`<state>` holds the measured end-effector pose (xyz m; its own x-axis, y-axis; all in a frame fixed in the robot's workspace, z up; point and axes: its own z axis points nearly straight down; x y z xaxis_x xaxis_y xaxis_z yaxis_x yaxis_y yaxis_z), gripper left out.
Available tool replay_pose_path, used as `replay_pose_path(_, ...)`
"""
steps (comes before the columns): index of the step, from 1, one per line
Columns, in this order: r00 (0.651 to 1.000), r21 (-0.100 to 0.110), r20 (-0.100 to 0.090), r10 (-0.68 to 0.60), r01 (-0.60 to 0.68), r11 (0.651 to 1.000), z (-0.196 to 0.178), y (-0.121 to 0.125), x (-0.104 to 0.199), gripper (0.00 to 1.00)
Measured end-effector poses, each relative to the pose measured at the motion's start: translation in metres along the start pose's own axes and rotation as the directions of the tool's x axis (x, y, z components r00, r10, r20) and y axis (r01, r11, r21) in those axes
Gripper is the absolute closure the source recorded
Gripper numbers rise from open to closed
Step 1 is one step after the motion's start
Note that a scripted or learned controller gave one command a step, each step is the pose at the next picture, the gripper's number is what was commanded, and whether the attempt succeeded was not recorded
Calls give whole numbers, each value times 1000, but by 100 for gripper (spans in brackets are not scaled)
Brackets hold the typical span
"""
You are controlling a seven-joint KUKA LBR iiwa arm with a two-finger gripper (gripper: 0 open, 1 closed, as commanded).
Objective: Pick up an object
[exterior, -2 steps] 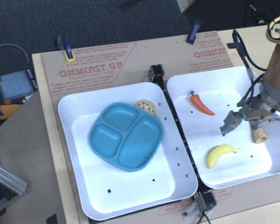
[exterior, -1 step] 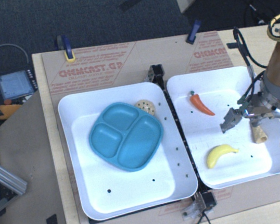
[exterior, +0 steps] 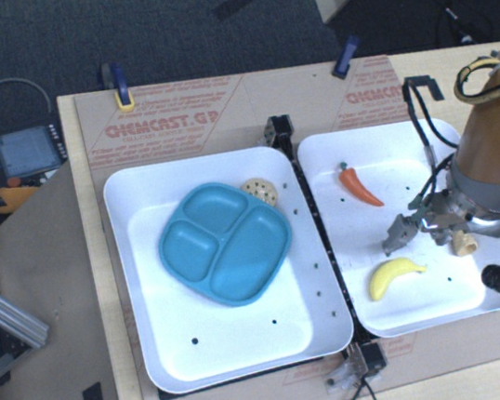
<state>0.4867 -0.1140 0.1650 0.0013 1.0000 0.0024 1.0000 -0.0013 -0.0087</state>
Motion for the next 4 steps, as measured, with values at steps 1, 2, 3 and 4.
replay_pose_path(1, 1000, -5, 1, -1, 1, 1000, 61, -3, -1, 0)
replay_pose_path(2, 1000, -5, 1, 0, 0, 1000, 81, -3, -1, 0)
replay_pose_path(3, 1000, -10, 1, -1, 1, 1000, 70, -2, -1, 100)
replay_pose_path(4, 1000, -16, 5, -1, 2, 1000, 7, -3, -4, 100)
